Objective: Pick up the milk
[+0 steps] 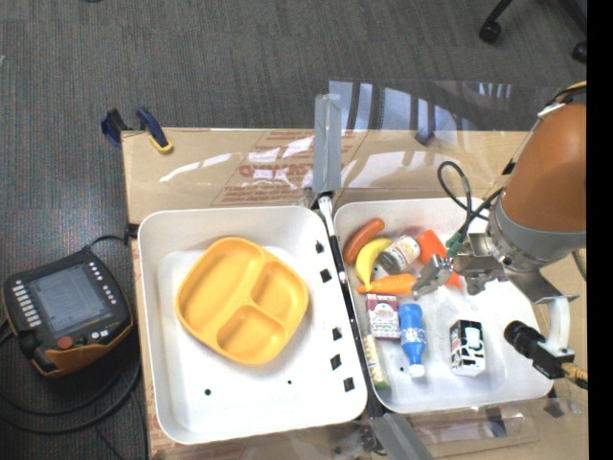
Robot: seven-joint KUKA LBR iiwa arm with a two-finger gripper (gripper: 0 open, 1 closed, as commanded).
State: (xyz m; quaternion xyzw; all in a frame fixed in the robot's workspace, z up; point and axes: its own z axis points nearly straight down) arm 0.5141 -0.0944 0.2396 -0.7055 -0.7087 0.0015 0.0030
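The milk is a small white carton with black cow patches, lying near the front of the right bin. My gripper hangs above the middle of that bin, up and to the left of the milk and clearly apart from it. Its fingers point left toward the toy carrot, spread open, with nothing between them.
The right bin also holds a sausage, banana, small jar, red box and blue bottle. A yellow divided plate sits in the left bin. A teach pendant lies off the bench at left.
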